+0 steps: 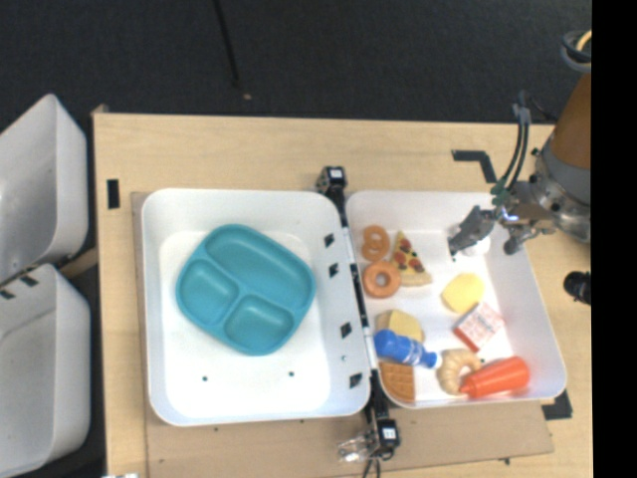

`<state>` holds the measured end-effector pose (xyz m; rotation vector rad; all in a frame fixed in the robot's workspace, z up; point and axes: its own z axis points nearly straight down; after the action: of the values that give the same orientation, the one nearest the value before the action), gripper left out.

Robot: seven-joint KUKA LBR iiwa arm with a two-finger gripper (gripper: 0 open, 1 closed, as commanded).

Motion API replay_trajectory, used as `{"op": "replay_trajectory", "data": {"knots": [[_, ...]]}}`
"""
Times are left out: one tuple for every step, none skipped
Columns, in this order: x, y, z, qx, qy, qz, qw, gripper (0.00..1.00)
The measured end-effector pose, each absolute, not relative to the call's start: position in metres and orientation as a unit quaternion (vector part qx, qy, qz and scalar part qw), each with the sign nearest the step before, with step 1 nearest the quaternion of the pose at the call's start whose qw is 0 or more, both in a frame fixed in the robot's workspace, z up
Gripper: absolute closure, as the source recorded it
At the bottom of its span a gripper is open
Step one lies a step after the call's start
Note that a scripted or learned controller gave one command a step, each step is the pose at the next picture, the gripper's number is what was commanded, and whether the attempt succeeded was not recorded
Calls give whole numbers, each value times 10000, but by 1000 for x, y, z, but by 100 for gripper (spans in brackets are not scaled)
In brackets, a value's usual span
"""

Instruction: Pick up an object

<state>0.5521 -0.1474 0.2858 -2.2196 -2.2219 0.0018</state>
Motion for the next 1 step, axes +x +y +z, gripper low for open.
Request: {"op": "replay_trajectory", "data": {"knots": [[549,-153,240,-7071,-7071,22,20,0]]}}
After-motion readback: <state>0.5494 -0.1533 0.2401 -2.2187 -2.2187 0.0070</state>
